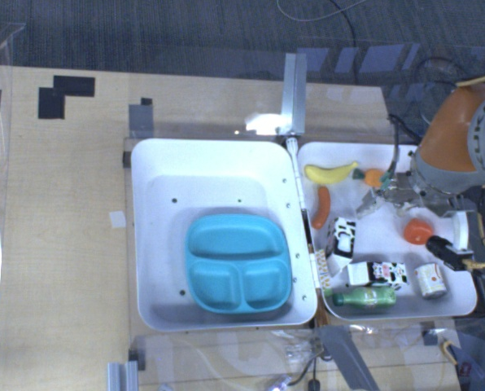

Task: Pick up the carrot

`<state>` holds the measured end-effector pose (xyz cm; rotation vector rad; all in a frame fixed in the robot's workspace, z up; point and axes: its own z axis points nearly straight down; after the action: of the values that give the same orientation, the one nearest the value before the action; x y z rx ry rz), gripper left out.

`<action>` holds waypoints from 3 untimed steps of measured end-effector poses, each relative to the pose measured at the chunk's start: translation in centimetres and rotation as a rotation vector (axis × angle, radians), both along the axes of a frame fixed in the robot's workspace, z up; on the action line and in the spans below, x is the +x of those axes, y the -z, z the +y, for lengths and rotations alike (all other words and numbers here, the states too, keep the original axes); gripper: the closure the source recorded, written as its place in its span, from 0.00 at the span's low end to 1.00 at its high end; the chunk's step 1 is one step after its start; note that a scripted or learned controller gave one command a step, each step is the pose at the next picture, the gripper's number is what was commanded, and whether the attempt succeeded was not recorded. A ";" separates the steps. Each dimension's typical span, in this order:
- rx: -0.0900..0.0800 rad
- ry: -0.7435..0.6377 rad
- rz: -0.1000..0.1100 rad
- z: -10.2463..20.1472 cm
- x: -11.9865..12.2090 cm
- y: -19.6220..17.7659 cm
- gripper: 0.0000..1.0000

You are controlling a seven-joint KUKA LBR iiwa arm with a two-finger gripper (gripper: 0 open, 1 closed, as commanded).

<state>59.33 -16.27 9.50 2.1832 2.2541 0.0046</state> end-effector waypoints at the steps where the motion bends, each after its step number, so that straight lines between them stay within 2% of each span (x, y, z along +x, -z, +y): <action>1: 0.001 0.301 0.004 -2.5 5.4 0.8 0.00; 2: -0.004 0.407 0.024 -1.6 6.2 0.7 0.00; 3: 0.001 0.424 -0.004 -3.5 7.8 -7.4 0.00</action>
<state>67.08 -19.79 16.85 2.6065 1.7425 0.0079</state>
